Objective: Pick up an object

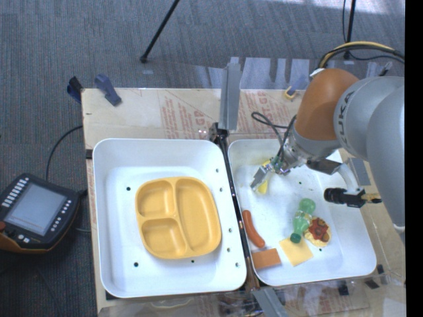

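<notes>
The gripper [263,177] hung low in the right bin [357,259], fingers spread over a small yellow item [263,187]. A sausage [252,229], cheese slice [295,251] and green bottle [302,220] lay nearby. The arm [370,121] showed letters, too blurred to read.

A yellow three-compartment tray [177,216] lies in the left bin [112,160]. A teach pendant [33,211] rests on the grey carpet [73,38] to the left of the bench [152,107], with its cable running toward the bench. A blue clamp [106,89] sits at the bench's rear-left corner. A tripod leg [163,20] crosses the carpet behind.
</notes>
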Available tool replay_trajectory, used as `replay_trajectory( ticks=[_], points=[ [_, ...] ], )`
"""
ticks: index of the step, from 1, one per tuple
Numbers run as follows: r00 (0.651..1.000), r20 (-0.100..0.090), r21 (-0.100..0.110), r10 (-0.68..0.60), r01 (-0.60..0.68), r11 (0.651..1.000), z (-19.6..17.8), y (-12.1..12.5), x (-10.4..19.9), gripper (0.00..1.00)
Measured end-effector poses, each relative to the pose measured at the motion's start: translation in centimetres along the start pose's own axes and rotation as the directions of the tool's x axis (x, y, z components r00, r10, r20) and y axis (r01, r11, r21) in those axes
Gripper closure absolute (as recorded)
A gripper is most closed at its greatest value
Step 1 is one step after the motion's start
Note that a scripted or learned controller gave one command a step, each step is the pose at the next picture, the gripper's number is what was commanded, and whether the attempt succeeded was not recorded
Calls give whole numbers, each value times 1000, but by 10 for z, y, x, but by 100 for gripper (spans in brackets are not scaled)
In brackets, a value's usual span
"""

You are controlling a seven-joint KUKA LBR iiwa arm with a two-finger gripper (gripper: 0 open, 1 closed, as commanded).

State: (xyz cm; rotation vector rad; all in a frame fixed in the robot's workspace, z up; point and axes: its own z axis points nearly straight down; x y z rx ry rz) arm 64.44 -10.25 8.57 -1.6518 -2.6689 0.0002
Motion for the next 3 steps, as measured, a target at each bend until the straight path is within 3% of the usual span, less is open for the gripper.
replay_trajectory(
  ticks=[1, 2, 3],
  points=[
    [998, -1, 2, 69, -69, 998, 0, -3, 12, 0],
    [997, -8, 12, 70, -70, 997, -6, -5, 13, 100],
    [969, 1, -3, 249, -249, 969, -103, 32, 64, 100]
  ],
)
